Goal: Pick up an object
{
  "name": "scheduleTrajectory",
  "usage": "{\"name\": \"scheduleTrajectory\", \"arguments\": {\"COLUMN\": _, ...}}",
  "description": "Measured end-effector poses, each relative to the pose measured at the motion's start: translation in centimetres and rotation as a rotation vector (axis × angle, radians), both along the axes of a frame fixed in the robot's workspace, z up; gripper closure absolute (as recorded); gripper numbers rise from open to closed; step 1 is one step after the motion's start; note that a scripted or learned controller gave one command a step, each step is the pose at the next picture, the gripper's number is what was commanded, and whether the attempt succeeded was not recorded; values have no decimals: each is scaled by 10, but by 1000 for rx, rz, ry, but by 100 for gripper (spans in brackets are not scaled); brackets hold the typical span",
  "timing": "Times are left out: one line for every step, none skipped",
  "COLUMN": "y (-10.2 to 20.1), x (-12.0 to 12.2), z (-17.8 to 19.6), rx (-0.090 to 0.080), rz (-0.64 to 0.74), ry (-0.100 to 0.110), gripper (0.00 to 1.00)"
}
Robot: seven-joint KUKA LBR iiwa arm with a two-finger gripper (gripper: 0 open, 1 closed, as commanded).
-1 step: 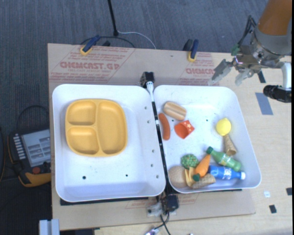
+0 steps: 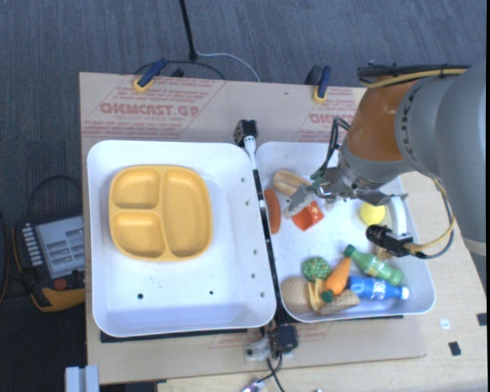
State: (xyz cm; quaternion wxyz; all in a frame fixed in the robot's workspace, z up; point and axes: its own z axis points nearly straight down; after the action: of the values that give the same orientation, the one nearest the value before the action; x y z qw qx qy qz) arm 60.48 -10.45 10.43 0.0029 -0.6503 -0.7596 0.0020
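Grey metal with an orange band, the arm (image 2: 408,129) reaches into the right bin (image 2: 420,296) on the tabletop (image 2: 147,109). Its hand (image 2: 306,196) hangs over that bin's upper left part, fingers parted a little, tips just above a small red block (image 2: 309,216); nothing shows gripped between them. Beside the block lie a red-orange sausage shape (image 2: 273,211) towards the left wall and a tan bun (image 2: 287,181) above. A yellow ball (image 2: 373,214) sits to the block's right. Lower lie a broccoli (image 2: 315,269), a carrot (image 2: 338,276), a green bottle (image 2: 376,265) and a blue bottle (image 2: 376,289). The left bin (image 2: 114,305) holds a yellow divided plate (image 2: 160,212).
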Motion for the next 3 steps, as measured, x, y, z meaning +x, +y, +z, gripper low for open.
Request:
{"name": "scheduleTrajectory", "arguments": {"y": 1, "x": -33, "z": -11, "rx": -6, "rz": 3, "ry": -39, "gripper": 0}}
{"name": "scheduleTrajectory", "arguments": {"y": 4, "x": -5, "z": -12, "rx": -4, "rz": -137, "ry": -16, "gripper": 0}}
{"name": "scheduleTrajectory", "arguments": {"y": 5, "x": -3, "z": -4, "rx": -3, "rz": -137, "ry": -20, "gripper": 100}}
